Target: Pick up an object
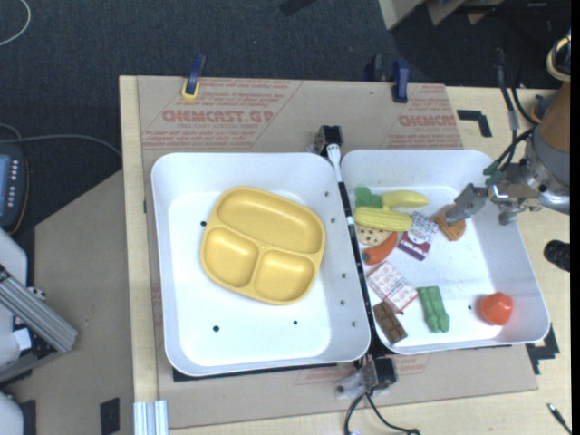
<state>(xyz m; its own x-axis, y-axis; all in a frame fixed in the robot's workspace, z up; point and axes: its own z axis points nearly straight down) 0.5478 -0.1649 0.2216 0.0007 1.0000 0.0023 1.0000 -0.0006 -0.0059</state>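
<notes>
While the grey arm (553,166) reaches in from the right, its tool (458,211) hangs over the far right part of the right bin (521,270), and an orange-brown piece (450,227) sits right at its tips; it seems to be touching them, but whether the tool is clenched on it or released I cannot tell from this slant. Left of that piece lie a yellow banana (405,198), a corn cob (381,217), a small green item (363,196), a red-and-white packet (418,236) and an orange carrot-like piece (381,248) crowded near the bin's left wall. Nearer the front are a white patterned packet (392,285), a brown chocolate bar (388,320), a green vegetable (434,308) and, well apart at the near right corner, a red tomato (496,308). The left bin (172,270) holds a yellow divided plate (263,243). Both bins rest on the table (145,152).
</notes>
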